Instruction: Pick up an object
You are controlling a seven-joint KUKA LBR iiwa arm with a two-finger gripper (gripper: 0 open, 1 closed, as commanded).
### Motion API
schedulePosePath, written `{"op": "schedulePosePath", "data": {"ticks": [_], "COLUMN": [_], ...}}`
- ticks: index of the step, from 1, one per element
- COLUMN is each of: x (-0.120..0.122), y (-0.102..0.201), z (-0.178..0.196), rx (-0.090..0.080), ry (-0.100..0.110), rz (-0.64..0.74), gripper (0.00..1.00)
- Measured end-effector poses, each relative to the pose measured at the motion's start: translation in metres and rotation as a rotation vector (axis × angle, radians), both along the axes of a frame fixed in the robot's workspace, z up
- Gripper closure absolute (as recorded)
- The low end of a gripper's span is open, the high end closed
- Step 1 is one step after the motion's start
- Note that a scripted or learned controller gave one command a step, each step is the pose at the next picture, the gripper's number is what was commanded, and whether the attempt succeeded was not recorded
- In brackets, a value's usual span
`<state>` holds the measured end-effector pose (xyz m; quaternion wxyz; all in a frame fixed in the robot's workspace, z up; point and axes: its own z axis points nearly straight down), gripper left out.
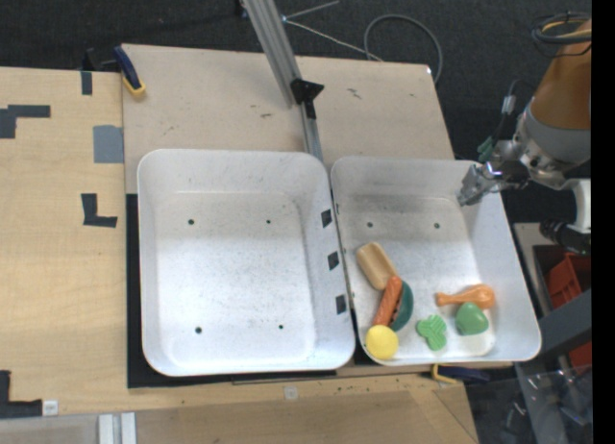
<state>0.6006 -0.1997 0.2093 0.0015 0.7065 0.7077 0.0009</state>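
Gripper (474, 185) over right bin (509, 269) far rim — jaw state cannot be told. Tan bread roll (376, 263) mid-bin, apart from neighbours: likely light, rigid, smooth plastic — grasp across narrow width.

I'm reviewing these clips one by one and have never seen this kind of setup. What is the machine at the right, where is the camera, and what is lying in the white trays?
One fixed camera looks down at a slant on a wooden bench. The bench carries two shallow white bins side by side: the left bin and the right bin.

The grey and orange shape at the right is a robot arm. Its hand hangs over the far right rim of the right bin, with nothing visibly in it.

The things to pick lie at the near end of the right bin: a tan bread-like piece, an orange carrot across a dark green piece, a yellow lemon-like ball, two green toys and an orange drumstick-like toy.
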Motion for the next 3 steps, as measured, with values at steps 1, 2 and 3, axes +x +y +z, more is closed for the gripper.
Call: {"op": "schedulePosePath", "data": {"ticks": [1,2,3], "x": [0.001,0.007,0.002], "y": [0.000,0.060,0.105], "z": [0.050,0.040,0.030], "rx": [-0.001,0.002,0.002], "ry": [-0.001,0.004,0.006], "rz": [0.000,0.005,0.003], "gripper": [1.00,1.00,1.00]}}
